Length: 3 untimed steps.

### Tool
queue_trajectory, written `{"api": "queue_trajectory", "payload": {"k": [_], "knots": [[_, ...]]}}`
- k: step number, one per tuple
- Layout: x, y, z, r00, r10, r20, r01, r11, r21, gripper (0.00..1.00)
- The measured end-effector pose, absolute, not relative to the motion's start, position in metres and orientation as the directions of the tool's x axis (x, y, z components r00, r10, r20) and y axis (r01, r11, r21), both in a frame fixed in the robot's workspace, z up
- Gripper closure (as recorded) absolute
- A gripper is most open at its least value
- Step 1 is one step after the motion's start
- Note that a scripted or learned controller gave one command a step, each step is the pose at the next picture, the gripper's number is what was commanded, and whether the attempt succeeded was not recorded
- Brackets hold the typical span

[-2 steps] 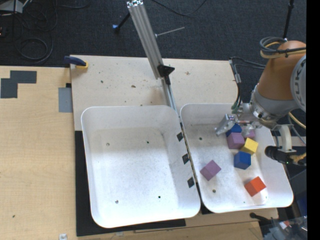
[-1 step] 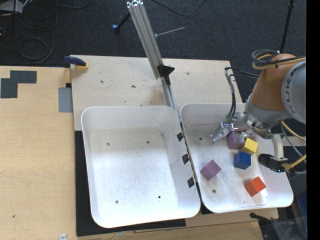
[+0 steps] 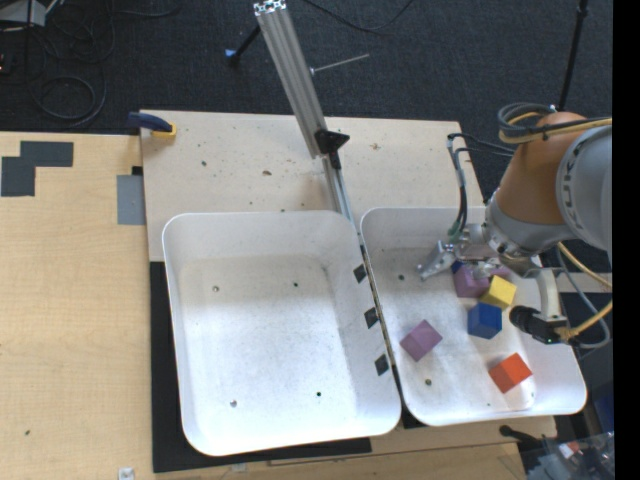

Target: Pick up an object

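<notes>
The right bin (image 3: 400, 230) holds several small blocks. A purple block (image 3: 421, 339) lies near its middle, and a second purple block (image 3: 468, 282) sits further right, with a yellow block (image 3: 501, 291) touching it. Just below them is a blue block (image 3: 485, 320), and an orange-red block (image 3: 511, 372) rests near the front right corner. My gripper (image 3: 434, 264) hangs low over the bin's back half, just left of the second purple block and close to it. Nothing is visibly held in it.
The left bin (image 3: 200, 230) stands beside the right one, joined along a divider with black clips (image 3: 371, 317). A slanted aluminium pole (image 3: 300, 88) rises behind the bins. Cables (image 3: 462, 183) loop down by the wrist at the right bin's back edge.
</notes>
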State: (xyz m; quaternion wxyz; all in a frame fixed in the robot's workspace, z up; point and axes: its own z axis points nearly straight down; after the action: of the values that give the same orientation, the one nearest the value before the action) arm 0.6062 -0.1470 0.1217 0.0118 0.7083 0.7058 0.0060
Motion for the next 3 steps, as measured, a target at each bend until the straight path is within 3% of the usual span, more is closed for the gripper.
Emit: {"api": "queue_trajectory", "payload": {"k": [1, 2, 3], "knots": [[0.606, -0.149, 0.130, 0.010, 1.000, -0.010, 1.000, -0.010, 0.026, 1.00], [0.612, -0.146, 0.174, -0.001, 1.000, 0.000, 1.000, 0.001, 0.002, 1.00], [0.612, -0.148, 0.210, 0.000, 1.000, 0.000, 1.000, 0.000, 0.002, 1.00]]}}
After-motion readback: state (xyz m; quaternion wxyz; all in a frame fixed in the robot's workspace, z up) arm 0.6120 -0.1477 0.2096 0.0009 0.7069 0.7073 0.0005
